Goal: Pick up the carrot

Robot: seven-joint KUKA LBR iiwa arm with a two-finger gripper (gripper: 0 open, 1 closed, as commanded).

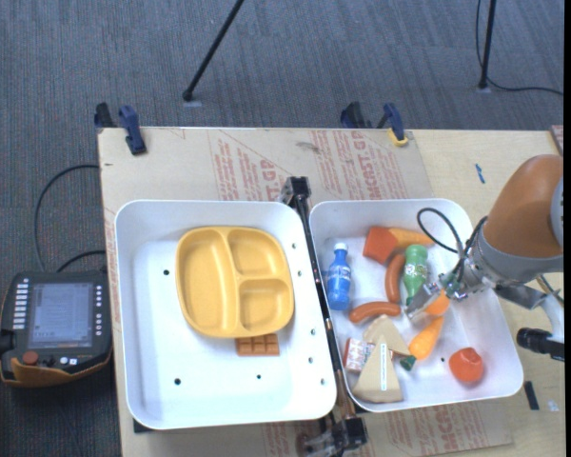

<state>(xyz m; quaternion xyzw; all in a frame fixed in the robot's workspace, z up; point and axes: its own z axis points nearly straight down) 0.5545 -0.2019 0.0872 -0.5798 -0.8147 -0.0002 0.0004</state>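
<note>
Far left, on the floor beside the worktop, lies a handheld control pendant with a grey screen and an orange underside, its cable looping off behind it. On the worktop sits the left bin, holding a yellow divided plate with three compartments. A small brown waffle-like block peeks out from under the plate's near edge.

The right bin touches the left one along a dark seam. In it, nearest the seam, stands a little blue bottle with a white cap. Near it lies a reddish sausage, and below that a tan wedge-shaped piece with a small red-and-white packet against its left side. Toward the far wall lies an orange-red block, with a green bottle just to its right.

The carrot lies tilted in the middle of the right bin, between the wedge and a small red cup-like piece. The jaws hover right at the carrot's upper end; from here I cannot tell whether they are open or closed, or whether they grip anything. The arm, with its orange band, comes in from the right.
</note>
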